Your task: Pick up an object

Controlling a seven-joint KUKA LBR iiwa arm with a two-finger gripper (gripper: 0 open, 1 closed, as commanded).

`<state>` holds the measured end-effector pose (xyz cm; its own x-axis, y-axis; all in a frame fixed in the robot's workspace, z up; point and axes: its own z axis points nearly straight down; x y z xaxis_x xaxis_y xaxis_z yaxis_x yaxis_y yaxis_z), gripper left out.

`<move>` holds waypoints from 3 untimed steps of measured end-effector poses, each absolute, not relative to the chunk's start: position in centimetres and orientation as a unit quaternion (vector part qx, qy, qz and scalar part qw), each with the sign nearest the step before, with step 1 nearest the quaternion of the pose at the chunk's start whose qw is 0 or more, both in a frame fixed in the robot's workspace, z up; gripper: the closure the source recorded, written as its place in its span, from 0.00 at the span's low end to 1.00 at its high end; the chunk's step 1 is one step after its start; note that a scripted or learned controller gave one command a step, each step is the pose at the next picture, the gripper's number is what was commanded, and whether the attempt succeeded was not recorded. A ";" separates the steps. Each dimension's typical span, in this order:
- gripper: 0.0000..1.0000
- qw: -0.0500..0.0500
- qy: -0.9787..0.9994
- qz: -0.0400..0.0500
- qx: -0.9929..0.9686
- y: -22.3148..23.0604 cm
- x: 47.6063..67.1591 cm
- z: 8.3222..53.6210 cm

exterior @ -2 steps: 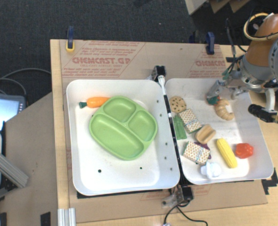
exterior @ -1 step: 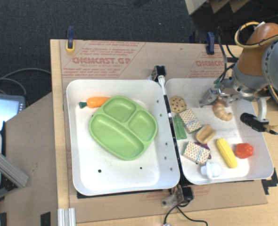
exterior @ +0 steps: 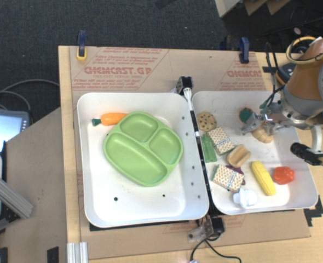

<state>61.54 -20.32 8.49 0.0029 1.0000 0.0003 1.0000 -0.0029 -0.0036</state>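
**A:** status on your end effector?

**B:** my two-finger gripper (exterior: 261,126) is low in the right shallow white bin (exterior: 301,199), upper area, arm coming in from the right. Can't tell from this angle if anything's gripped. A small tan rounded lump (exterior: 264,136) sits right at the tip, touching or just under it, and a small dark green piece (exterior: 245,114) lies just to the left

**A:** other pick candidates?

**B:** all in the same bin: round brown cookie with dark chips (exterior: 206,120) near the divider, flat green strip (exterior: 208,148) below it, two checkered patterned packets (exterior: 222,139) (exterior: 228,177), tan bread-roll shape (exterior: 238,155) between them, yellow corn cob (exterior: 263,177), red tomato-like toy (exterior: 283,175) beside the cob, pale blue-white item (exterior: 246,198) at the front edge

**A:** left bin?

**B:** left white bin (exterior: 93,196) holds a green three-compartment plastic plate (exterior: 143,147), tilted diagonally, with an orange toy carrot (exterior: 110,119) touching its upper-left rim
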 end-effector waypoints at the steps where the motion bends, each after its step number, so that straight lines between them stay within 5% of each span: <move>1: 1.00 -0.001 -0.707 0.000 -0.707 -20.2 61.8 9.6; 2: 1.00 0.002 -0.707 0.000 -0.708 -14.9 51.5 8.6; 3: 1.00 -0.005 -0.711 -0.006 -0.703 -6.6 56.5 19.2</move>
